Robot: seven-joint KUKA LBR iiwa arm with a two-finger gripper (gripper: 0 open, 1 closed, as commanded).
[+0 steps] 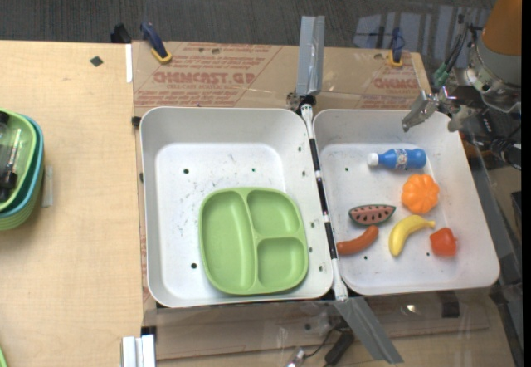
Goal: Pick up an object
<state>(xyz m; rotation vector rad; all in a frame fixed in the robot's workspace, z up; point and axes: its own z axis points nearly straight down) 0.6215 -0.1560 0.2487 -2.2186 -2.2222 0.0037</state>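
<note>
On the bench [66, 274], pale wood, we see two shallow white bins side by side, with printed brown cardboard [216, 75] behind them clamped at the back corners. Dark carpet runs across the top of the view.

Left bin [166, 141]: holds one green divided plate [253, 239], three compartments, sitting toward the front right of the bin. Bin floor is scuffed with dark marks.

Right bin [348, 274]: holds all the toy food. Going big to small as we read it:
- blue bottle [398, 159], white cap, lying on its side near the back
- orange pumpkin [420, 193], just in front of the bottle
- yellow banana [406, 232], in front of the pumpkin
- red-orange sausage [358, 241], front left, just below the watermelon slice [372, 213]
- red pepper [443, 242], just right of the banana's tip

The arm [502, 25] comes in at the upper right, orange band visible. The gripper [427, 108] sits over the back rim of the right bin, nothing between its fingers. We cannot tell whether the fingers are open or shut from this angle. Nearest object to it is the blue bottle, in front of the gripper and apart from it; the rest lie further forward.

At the far left edge of the bench, a stack of green containers [18, 170] is partly cut off.
</note>
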